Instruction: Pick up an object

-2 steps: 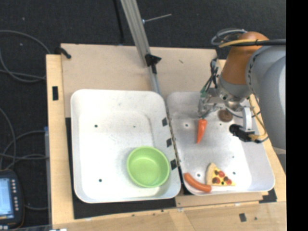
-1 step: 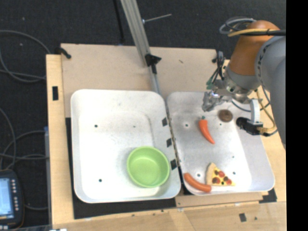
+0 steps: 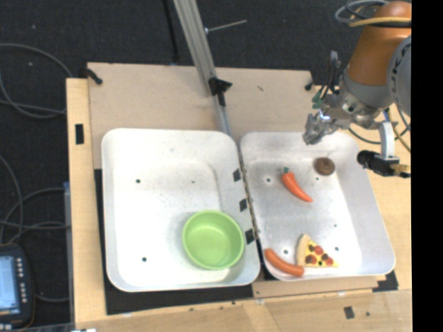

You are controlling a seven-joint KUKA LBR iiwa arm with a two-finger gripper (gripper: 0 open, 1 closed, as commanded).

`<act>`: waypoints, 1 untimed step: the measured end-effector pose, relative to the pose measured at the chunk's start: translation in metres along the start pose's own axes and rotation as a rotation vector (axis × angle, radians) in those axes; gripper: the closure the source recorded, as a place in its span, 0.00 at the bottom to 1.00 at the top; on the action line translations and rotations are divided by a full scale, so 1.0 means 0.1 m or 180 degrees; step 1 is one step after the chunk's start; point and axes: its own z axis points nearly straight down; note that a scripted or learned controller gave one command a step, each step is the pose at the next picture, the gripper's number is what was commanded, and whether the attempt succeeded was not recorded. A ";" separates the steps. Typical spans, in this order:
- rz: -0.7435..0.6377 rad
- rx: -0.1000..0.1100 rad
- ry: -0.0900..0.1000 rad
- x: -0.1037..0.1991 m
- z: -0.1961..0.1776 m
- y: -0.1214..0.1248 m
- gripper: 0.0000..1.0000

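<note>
In the right bin [image 3: 360, 213] lie an orange carrot [image 3: 296, 185] near the middle, a small brown round piece [image 3: 324, 165] toward the back right, a pizza slice [image 3: 313, 252] at the front, and an orange-red sausage [image 3: 283, 262] by the front left corner. A green bowl [image 3: 213, 238] sits in the left bin [image 3: 138, 206] at its front right. My gripper [image 3: 313, 133] hangs over the back edge of the right bin, behind and left of the brown piece, with nothing seen between its fingers.
A slanted metal pole [image 3: 201, 54] rises from the bench behind the seam between the bins. The bins' shared walls [image 3: 242, 192] meet in the middle. Bare tan bench [image 3: 159, 95] lies behind both bins.
</note>
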 end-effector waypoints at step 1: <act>-0.0005 0.0003 0.0002 0.01 -0.46 0.06 1.00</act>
